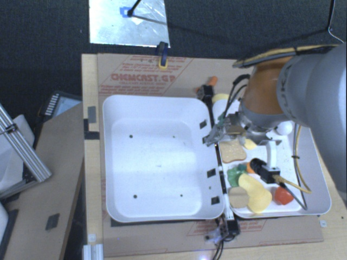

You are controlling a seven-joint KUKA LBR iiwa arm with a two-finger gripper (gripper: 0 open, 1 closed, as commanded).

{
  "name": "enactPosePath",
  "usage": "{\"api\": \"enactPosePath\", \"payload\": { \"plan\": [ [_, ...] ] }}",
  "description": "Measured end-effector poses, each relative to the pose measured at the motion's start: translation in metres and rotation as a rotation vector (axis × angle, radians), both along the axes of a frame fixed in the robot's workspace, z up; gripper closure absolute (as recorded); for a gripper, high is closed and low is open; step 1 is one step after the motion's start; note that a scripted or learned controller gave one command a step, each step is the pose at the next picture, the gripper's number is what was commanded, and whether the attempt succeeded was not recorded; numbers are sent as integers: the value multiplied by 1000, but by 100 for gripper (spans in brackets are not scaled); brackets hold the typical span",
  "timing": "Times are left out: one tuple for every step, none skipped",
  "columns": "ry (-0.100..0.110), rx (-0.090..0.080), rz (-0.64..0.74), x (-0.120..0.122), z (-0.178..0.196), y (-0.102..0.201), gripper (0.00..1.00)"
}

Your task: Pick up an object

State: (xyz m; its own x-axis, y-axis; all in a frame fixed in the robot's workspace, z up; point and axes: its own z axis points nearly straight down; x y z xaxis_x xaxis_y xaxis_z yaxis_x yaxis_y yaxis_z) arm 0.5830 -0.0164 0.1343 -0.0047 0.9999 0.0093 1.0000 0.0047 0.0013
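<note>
The right bin (320, 199) holds several toy foods. Among them are a tan toast slice (233, 153), a green piece (235, 175), a yellow banana-like piece (256, 194), a beige round piece (238, 198), a red tomato (283, 195) and a white ball (285, 128). My gripper (223, 129) hangs low over the bin's left wall, just above and left of the toast slice. The grey arm and its orange band cover the bin's far part. Nothing is visibly held.
The left white bin (157, 156) lies beside the right one, sharing a clipped edge. A pale yellow piece (220, 98) and a small orange thing (214, 80) sit at the right bin's far left corner. A shiny sheet (129, 14) lies beyond the bench.
</note>
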Motion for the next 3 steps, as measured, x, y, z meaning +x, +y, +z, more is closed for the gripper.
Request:
{"api": "enactPosePath", "payload": {
  "plan": [
    [-8, -5, 7, -8, 79, 69, 0],
    [-3, -7, 7, -7, 82, 161, 0],
    [2, -7, 3, 50, -57, 215, 0]
  ]
}}
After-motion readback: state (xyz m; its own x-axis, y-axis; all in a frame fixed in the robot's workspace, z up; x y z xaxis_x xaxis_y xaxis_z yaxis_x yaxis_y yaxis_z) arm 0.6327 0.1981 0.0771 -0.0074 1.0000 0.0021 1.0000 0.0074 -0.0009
